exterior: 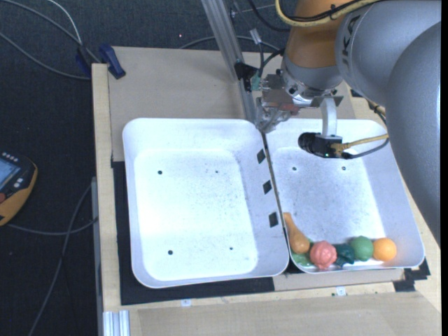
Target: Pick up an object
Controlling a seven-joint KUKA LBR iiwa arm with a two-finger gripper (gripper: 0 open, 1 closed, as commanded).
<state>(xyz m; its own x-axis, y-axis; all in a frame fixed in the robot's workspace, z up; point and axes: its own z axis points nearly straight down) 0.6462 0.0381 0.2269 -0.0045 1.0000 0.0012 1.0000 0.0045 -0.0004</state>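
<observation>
Several small toys lie along the near edge of the right bin [350, 187]: an orange carrot-shaped piece [295, 235], a pink ball [323, 253], a green ball [361, 246] and an orange ball [384, 248]. A teal piece [346, 255] is tucked between the pink and green balls. My gripper [268, 120] hangs over the far rim where the two bins meet, well away from the toys. I see nothing held in it.
The left bin [189, 201] sits beside the right one, sharing a divider with black clips [267, 186]. An aluminium post [222, 26] rises behind the bins. Cables and a handheld device [12, 180] lie on the floor at left.
</observation>
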